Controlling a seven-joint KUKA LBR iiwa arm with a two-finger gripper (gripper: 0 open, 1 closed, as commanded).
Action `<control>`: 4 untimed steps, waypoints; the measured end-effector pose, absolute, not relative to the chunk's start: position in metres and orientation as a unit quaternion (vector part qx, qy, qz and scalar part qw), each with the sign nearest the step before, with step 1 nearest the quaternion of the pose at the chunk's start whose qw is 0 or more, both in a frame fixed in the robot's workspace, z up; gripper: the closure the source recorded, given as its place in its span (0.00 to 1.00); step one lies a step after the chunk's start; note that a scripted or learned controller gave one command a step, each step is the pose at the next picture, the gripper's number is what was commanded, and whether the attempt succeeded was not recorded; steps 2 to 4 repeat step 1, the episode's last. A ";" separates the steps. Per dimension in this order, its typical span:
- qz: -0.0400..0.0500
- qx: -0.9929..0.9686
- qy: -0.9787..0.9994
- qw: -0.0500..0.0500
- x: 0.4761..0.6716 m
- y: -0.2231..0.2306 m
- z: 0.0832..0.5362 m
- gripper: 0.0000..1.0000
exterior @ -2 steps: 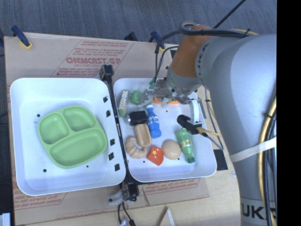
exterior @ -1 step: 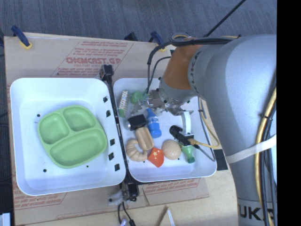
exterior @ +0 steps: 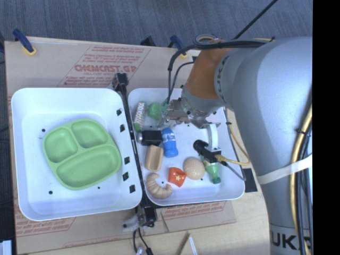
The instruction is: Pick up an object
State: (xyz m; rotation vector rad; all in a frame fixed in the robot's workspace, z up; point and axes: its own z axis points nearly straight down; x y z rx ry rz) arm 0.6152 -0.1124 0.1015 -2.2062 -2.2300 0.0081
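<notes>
Hand (exterior: pixel 171 117) hangs low over the right bin (exterior: pixel 228 191) beside a green object (exterior: pixel 155 110); its grip state I cannot tell.

Two white bins (exterior: pixel 32 142), one green divided plate (exterior: pixel 82 153), roughly nine small objects (exterior: pixel 159 187)

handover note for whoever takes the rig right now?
Gripper: low over the upper left of the right bin, beside the green object; grasp cannot be confirmed.
Right bin: blue bottle, tan block, croissant, red piece, egg.
Left bin: green divided plate.
Done: nothing visibly lifted.
Left: grasp and raise one object.
</notes>
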 end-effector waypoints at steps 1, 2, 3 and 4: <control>0.000 -0.705 -0.709 0.000 0.635 -0.082 0.240 1.00; 0.000 -0.705 -0.709 0.000 0.635 -0.082 0.240 1.00; 0.000 -0.705 -0.709 0.000 0.635 -0.082 0.240 1.00; 0.000 -0.705 -0.709 0.000 0.635 -0.082 0.240 1.00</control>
